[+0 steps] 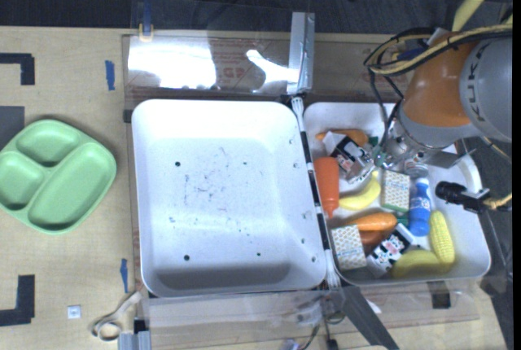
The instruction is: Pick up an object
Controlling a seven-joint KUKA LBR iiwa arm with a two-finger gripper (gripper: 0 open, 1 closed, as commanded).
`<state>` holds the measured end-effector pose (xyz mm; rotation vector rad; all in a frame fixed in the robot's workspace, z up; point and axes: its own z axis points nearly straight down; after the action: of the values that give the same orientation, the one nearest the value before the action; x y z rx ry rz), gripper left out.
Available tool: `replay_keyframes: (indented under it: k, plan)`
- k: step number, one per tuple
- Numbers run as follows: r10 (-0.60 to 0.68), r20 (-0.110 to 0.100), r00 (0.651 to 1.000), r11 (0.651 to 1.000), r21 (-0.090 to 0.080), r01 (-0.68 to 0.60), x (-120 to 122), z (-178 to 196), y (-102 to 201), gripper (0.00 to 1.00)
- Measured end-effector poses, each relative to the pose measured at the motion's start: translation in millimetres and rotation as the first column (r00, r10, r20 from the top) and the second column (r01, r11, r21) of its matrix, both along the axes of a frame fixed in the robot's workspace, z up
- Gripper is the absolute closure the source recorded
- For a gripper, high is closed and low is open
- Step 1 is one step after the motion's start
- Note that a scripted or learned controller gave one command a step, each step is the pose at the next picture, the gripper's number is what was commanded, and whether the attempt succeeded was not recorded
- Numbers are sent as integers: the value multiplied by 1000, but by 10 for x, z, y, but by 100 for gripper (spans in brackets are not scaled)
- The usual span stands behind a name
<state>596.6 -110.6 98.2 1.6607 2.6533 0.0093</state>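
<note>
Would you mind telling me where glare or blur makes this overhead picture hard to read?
In the camera view, strong glare whitens the clear panel behind the left bin; the right bin's toys are soft, so small markings are unreadable, and the gripper blends into clutter beneath the arm; the green divided tray is evenly lit.

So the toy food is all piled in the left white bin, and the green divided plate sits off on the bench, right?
Not quite. The camera view shows the toy food piled in the right white bin, under the arm; the left bin holds none. The green divided plate does sit on the bench.
</note>
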Motion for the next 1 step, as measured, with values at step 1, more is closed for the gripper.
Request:
replay_keyframes:
  k: [1]
  plan:
    - [223, -9, 975, 975, 0, -223, 145, 1311, -91, 100]
